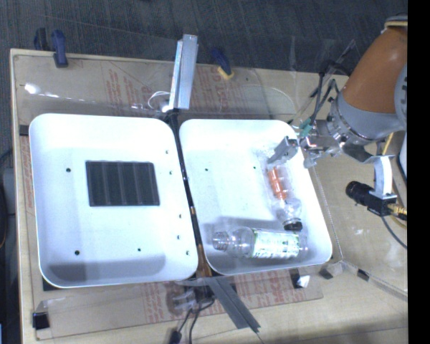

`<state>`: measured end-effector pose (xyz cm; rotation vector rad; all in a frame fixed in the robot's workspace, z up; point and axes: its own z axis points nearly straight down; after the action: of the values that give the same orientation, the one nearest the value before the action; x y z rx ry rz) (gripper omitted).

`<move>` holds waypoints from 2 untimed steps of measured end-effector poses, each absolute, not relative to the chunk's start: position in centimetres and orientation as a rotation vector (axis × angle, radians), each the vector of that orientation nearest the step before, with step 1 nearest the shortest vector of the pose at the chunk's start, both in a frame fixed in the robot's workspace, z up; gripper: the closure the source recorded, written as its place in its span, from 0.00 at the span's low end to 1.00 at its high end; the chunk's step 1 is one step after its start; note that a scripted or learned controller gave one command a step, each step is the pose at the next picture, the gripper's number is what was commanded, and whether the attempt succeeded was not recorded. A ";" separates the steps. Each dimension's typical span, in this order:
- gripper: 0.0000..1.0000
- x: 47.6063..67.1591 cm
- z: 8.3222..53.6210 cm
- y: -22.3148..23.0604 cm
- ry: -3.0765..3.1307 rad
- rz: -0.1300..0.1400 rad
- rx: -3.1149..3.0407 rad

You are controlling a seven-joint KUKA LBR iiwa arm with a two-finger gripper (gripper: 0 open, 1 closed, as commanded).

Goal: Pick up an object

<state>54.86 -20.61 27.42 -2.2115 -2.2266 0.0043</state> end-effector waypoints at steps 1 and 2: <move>0.00 57.0 23.4 -20.9 -2.445 0.003 -1.966; 0.00 60.6 19.5 -20.8 -2.584 0.001 -1.787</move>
<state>60.57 -20.81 19.46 -1.7870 -2.5839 0.0014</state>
